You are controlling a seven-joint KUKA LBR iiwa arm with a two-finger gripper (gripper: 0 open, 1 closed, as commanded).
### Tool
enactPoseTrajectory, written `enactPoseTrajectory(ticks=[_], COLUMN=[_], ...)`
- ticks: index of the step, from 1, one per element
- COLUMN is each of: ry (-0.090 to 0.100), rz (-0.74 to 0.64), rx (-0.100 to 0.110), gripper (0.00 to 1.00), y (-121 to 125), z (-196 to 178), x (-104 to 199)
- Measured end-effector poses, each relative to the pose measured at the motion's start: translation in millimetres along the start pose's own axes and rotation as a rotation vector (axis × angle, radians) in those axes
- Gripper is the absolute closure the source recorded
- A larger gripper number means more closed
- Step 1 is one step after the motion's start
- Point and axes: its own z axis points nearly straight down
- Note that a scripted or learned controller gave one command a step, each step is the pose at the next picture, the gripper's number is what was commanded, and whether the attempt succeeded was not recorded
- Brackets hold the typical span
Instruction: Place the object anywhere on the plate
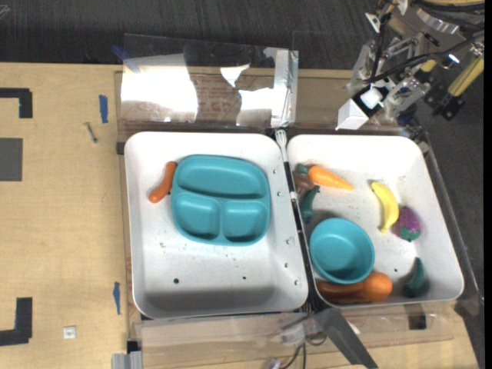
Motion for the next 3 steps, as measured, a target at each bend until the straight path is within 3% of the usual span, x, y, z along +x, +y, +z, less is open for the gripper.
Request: enactPoseTrajectory(ticks=[1,2,3], ry=[0.007,0.012,0.001], rz=[-0.296,-0.310,-0.137], rx=[-0.010,-0.018,-0.008], gripper=[1.00,1.00,1.00], y=[69,141,141], z=[4,243,149], x=[21,12,-94])
